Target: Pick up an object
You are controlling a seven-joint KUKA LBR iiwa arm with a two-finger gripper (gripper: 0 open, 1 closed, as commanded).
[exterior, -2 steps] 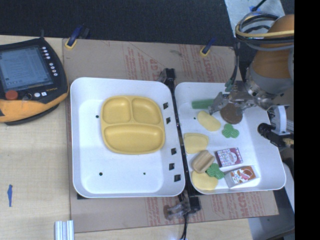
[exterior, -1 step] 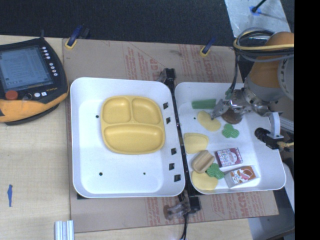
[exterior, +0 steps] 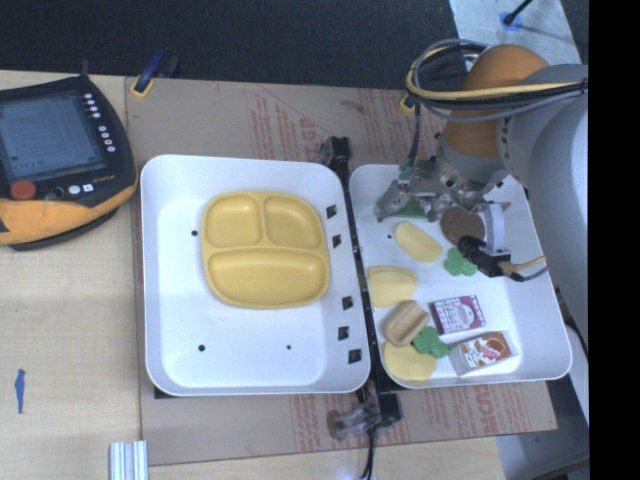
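Note:
The right bin (exterior: pixel 535 298) holds several toy food pieces. A pale yellow oval (exterior: pixel 417 241) lies near its far end beside a brown disc (exterior: pixel 462 225) and a small green piece (exterior: pixel 460 263). Nearer the front are another yellow piece (exterior: pixel 392 286), a bun (exterior: pixel 404 321), a second green piece (exterior: pixel 430 343), a third yellow piece (exterior: pixel 408 364), a red packet (exterior: pixel 457 314) and an orange packet (exterior: pixel 483 350). My gripper (exterior: pixel 412 204) hangs low over the bin's far left corner, just above the yellow oval.
The left bin (exterior: pixel 170 298) carries a yellow divided plate (exterior: pixel 266 248). A teach pendant (exterior: pixel 55 158) lies on the bench at the far left. Black clips (exterior: pixel 350 268) line the seam between the bins. The arm's grey body (exterior: pixel 560 168) overhangs the right bin's far right side.

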